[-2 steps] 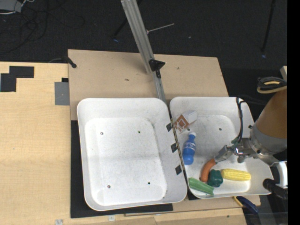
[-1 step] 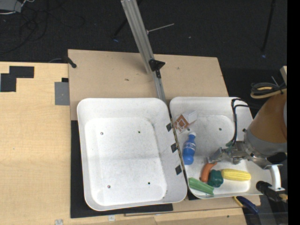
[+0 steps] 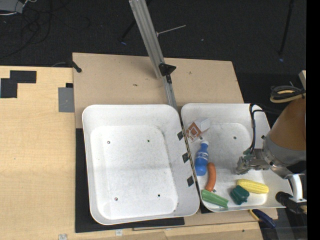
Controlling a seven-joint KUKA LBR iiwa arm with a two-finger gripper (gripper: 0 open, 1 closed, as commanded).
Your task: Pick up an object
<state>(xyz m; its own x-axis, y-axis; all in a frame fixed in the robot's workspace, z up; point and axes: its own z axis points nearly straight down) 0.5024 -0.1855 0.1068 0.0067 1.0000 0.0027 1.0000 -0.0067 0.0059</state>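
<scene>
From my screen I see the arm (image 3: pixel 289 134) coming in from the right, with its gripper (image 3: pixel 248 163) low over the right bin (image 3: pixel 227 115), near the right part of the bin floor. The gripper is small and dark in the picture, and I cannot tell its state; I see no object in it.

The objects to pick all lie in the right bin. A blue bottle (image 3: pixel 201 158) lies along the left wall of this bin, with its white cap pointing up in the picture. Just above it is a small white and brown packet (image 3: pixel 196 129). Below the bottle lies an orange sausage (image 3: pixel 211 177), almost touching the bottle. At the near edge I see a green vegetable (image 3: pixel 214 198), then a dark green block (image 3: pixel 239 194), and beside it a yellow corn cob (image 3: pixel 253 186). The corn and the block are nearest to the gripper, just below it in the picture.

The left bin (image 3: pixel 95 115) stands beside the right one, touching it.
</scene>
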